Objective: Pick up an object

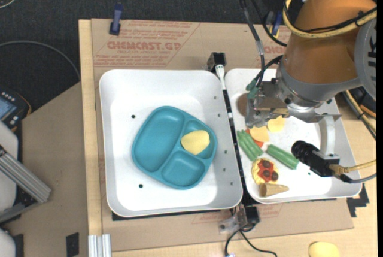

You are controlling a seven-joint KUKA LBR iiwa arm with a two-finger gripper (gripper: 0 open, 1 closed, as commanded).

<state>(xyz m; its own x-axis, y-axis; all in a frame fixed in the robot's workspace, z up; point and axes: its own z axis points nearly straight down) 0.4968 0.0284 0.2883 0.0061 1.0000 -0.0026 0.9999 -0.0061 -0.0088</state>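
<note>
In the left bin (114,130): a teal divided plate (164,151), with a yellow lemon-like piece (195,141) resting in its upper right compartment. Looks light, smooth and rounded, so likely to squirt out of a pinch unless taken across its middle.

Further right, in the right bin (350,190): a cluster of small toy food. Green pod (248,143) close to the dividing wall, a second green piece (281,156) just beside it, a pizza slice (265,171) and a tan wedge (275,189) nearer the front rim. Probably all light, stiff plastic or rubber. Best taken across the narrow width; the flat pizza slice looks hardest to get under.

Above these, a pale yellow piece (276,124) and an orange-red bit (258,133), lying directly below the gripper (261,113) and so the likeliest target. Crowded there, with a risk of nudging a neighbour.

Gripper pointing straight down, low over the bin's back left part. Impossible to tell whether spread or clenched, or whether touching anything. Wrist stacked vertically above, orange band bulking over the bin's right rear.
</note>
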